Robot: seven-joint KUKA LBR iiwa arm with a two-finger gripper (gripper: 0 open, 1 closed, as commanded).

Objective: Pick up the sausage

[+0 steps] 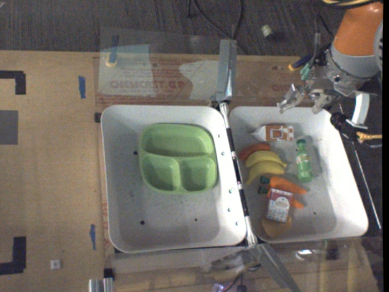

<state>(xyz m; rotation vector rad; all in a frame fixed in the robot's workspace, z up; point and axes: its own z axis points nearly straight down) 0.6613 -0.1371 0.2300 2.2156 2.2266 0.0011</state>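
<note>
The sausage (254,151), a reddish-orange curved piece, is observed in the right bin (340,224) touching the bananas (265,163), while the gripper (302,100) is held above the bin's far edge, fingers spread and grasping nothing.

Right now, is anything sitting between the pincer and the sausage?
Yes. The pincer hangs over the right bin's far rim, and the small carton lies on the slanted line from it to the sausage. A banana presses against the sausage's near side. Nothing lies on top of it.
</note>
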